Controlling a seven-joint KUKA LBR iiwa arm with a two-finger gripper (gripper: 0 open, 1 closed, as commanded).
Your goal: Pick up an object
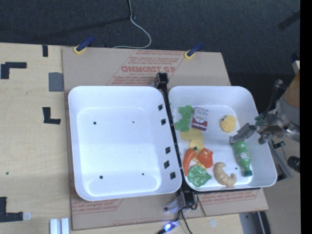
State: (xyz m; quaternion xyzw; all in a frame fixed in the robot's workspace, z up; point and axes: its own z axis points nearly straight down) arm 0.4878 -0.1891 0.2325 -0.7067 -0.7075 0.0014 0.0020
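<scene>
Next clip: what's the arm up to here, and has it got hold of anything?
The arm reaches in from the right, its gripper low over the right bin, just above the green bottle. Nothing shows between the jaws, so nothing is held. The other toys lie in that bin: a yellow ball, a small red-and-white carton, a green piece, a carrot and a tan piece. The left bin sits alongside.
</scene>
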